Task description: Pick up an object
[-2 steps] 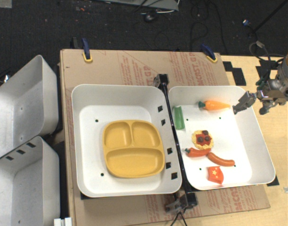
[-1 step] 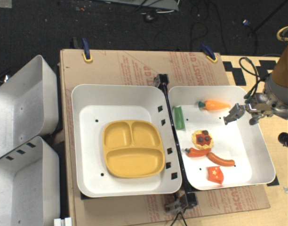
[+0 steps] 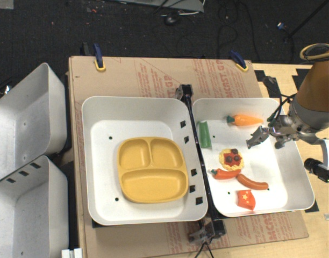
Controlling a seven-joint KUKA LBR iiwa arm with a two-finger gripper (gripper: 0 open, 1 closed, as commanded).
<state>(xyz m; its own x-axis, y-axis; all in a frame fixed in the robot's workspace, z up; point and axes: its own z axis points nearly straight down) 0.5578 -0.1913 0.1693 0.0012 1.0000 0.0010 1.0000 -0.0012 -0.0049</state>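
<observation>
The right bin [image 3: 293, 195] holds several toy foods: an orange carrot [image 3: 245, 120] at the back, a green block [image 3: 204, 134] by the left wall, a small pizza [image 3: 231, 158], a red chili [image 3: 224, 173], a sausage [image 3: 252, 183] and a red strawberry piece [image 3: 246, 199] at the front. My gripper [image 3: 267, 140] hangs over the bin's right half, just right of and below the carrot and up and to the right of the pizza. Its fingers are spread open with nothing between them.
In the left bin [image 3: 100, 144] lies a yellow divided plate [image 3: 152, 169]. Two more white bins [image 3: 24, 122] stand off the bench at the left. A black divider with clips [image 3: 194, 144] runs between the two bins.
</observation>
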